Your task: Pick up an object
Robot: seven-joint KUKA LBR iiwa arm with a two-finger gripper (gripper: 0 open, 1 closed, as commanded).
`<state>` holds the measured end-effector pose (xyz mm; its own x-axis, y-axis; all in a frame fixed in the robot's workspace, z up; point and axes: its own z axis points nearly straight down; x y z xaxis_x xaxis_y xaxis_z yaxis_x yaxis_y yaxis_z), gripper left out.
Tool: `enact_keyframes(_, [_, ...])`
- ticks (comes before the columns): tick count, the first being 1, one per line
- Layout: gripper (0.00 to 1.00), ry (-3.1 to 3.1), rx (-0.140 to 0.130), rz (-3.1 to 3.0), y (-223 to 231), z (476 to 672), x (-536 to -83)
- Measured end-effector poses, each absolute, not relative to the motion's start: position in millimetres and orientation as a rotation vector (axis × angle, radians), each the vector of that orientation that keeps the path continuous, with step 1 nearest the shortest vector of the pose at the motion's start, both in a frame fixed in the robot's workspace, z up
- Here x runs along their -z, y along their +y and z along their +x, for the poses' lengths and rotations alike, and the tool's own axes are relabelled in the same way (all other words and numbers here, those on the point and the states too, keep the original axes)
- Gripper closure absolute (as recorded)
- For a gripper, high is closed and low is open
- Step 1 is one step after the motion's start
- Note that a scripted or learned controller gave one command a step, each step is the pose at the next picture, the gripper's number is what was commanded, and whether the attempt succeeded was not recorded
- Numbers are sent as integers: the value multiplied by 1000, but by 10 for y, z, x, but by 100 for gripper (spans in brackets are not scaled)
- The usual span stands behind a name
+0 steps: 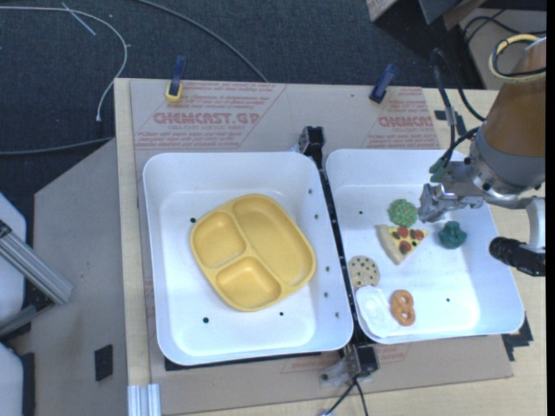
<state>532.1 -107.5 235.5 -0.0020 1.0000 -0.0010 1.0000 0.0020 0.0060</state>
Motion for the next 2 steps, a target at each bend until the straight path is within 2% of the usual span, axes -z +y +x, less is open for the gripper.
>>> enact_keyframes(1, [100,2221,-4,2217,-1073,5330,-2615])
enact_keyframes(2, [100,2228,-4,2214,-504,5367,-2658])
